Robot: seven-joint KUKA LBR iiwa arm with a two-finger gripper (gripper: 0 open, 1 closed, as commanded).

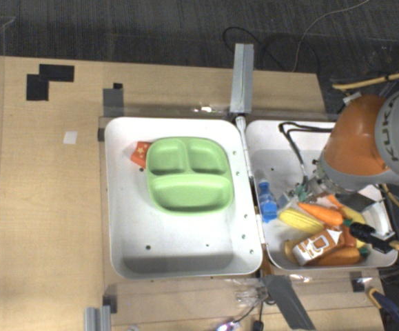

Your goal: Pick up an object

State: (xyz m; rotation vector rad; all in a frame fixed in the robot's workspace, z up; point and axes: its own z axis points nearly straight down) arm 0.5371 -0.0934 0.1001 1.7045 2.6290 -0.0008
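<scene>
Gripper [308, 188] low in right bin [275, 161], over toy carrot [321, 214] and corn [300, 219]; grip state impossible to tell. Nothing visibly lifted yet; grasp and raise remaining.

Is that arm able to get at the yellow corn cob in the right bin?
Probably yes: the arm hangs just above the yellow corn cob, which lies uncovered on top of the pile.

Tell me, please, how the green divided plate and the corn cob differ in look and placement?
The green divided plate is broad, flat and pale green; the corn cob is small, long and yellow. The plate lies in the left bin beside one small red item, while the cob sits crowded among other items in the right bin.
</scene>
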